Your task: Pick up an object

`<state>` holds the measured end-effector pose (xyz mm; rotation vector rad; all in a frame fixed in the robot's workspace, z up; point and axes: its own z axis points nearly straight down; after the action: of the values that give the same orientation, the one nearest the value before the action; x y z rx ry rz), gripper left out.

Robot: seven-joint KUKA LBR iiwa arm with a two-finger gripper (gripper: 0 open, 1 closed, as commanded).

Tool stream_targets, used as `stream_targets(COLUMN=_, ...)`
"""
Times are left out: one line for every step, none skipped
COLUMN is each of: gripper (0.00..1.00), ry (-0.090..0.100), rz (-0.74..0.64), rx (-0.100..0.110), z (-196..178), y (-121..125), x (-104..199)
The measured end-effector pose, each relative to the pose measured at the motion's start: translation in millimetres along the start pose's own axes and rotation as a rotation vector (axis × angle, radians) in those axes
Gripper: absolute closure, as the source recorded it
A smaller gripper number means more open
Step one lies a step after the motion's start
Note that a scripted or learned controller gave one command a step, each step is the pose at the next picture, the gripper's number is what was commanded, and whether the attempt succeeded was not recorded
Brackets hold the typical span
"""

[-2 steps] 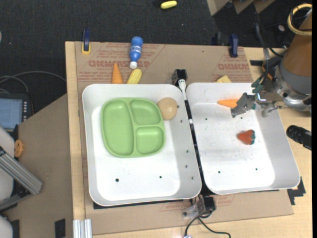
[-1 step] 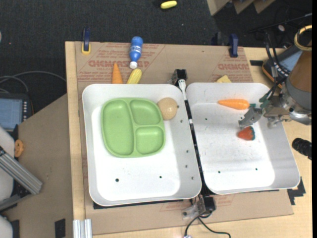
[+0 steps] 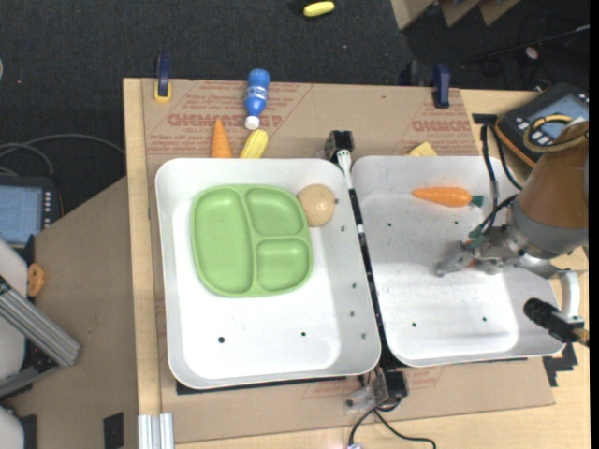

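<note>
An orange carrot with a green stem end (image 3: pixel 442 195) lies at the back of the right bin (image 3: pixel 412 307). My gripper (image 3: pixel 453 261) is low over the middle of that bin's floor, its tip pointing left, in front of the carrot and apart from it. The grey arm with its orange band (image 3: pixel 552 195) comes in over the bin's right rim. In the left bin (image 3: pixel 253 344) a green divided plate (image 3: pixel 251 239) lies flat, and a tan round object (image 3: pixel 317 204) rests against its back right corner.
Behind the left bin, on the cardboard, lie a blue and white bottle (image 3: pixel 255 96), a small orange carrot (image 3: pixel 220 140) and a yellow corn piece (image 3: pixel 255 143). A yellow scrap (image 3: pixel 423 150) sits behind the right bin. Clamps hold the board's back edge.
</note>
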<state>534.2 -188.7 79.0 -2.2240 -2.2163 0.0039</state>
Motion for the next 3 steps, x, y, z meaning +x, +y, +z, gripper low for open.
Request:
stream_targets(gripper=0.0, ry=-0.001, rz=-0.007, rx=-0.009, z=-6, y=56, x=18)
stream_targets(gripper=0.0, ry=0.002, rz=0.001, rx=0.002, z=-6, y=2, x=-15)
stream_targets(gripper=0.0, ry=0.0, rz=-0.011, rx=-0.01, z=-6, y=72, x=40)
